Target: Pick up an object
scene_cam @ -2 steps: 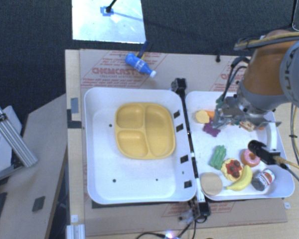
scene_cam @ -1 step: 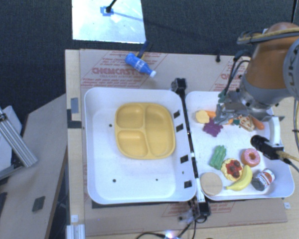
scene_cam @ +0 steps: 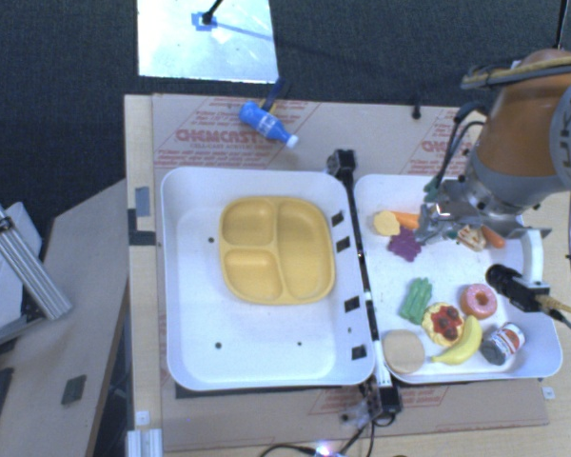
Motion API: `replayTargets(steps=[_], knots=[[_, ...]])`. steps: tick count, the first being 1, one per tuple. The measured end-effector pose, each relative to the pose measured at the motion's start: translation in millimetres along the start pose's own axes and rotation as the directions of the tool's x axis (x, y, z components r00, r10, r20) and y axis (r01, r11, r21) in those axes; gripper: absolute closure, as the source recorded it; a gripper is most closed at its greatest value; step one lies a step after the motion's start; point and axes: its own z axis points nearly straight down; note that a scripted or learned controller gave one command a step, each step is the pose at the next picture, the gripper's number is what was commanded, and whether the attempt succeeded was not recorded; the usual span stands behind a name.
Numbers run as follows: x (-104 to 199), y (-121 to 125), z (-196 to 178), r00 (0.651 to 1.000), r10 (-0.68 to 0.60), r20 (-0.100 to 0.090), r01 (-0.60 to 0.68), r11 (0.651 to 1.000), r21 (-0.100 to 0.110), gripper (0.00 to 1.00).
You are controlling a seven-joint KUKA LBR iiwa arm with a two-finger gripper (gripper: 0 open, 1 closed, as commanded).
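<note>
The right bin holds several toy foods. Along its far side lie a yellow piece, an orange carrot and a purple grape bunch. Nearer the front are a green vegetable, a pink donut, a red-and-yellow piece, a banana, a tan bun and a small can. My gripper hangs low over the bin's far part, just right of the carrot and above the grapes. A small tan item lies partly under the wrist.
The left bin holds a yellow divided plate. A blue bottle lies on the bench behind the bins. The arm's orange and grey body covers the right bin's far right corner. A black fitting sits by the donut.
</note>
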Motion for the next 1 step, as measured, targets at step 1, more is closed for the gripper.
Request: replayTargets(steps=[1], knots=[[4.3, -0.9, 18.1, 1.0, 0.0, 0.0, 0.0, 1.0, 0.001, 1.0]])
